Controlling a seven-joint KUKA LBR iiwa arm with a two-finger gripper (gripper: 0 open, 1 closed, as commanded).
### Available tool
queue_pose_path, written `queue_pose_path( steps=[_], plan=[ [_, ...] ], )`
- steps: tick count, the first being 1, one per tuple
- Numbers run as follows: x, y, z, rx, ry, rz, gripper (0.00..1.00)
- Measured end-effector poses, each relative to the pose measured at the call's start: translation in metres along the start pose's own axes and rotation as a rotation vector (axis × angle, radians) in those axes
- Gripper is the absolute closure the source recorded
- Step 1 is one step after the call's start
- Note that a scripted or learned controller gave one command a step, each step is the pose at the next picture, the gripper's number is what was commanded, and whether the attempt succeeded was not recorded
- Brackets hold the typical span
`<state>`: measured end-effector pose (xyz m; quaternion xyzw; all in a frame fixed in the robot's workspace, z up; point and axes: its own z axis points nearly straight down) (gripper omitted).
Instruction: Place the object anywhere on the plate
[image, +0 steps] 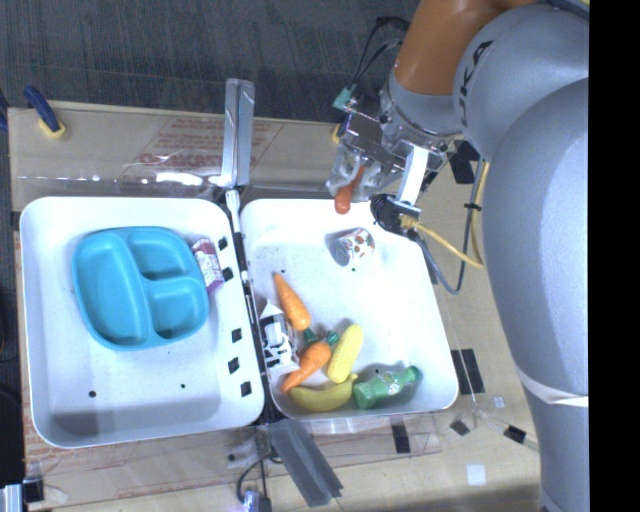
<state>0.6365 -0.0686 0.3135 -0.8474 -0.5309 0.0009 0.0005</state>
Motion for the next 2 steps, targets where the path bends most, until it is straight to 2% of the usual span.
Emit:
queue_pose_path(
  steps=[1,2],
  plan=[
    [0.068,-0.047,0.065,0.004,-0.001,-0.322,1.0],
    [0.132,-0.047,0.123,0.003,-0.001,-0.263,1.0]
  ],
)
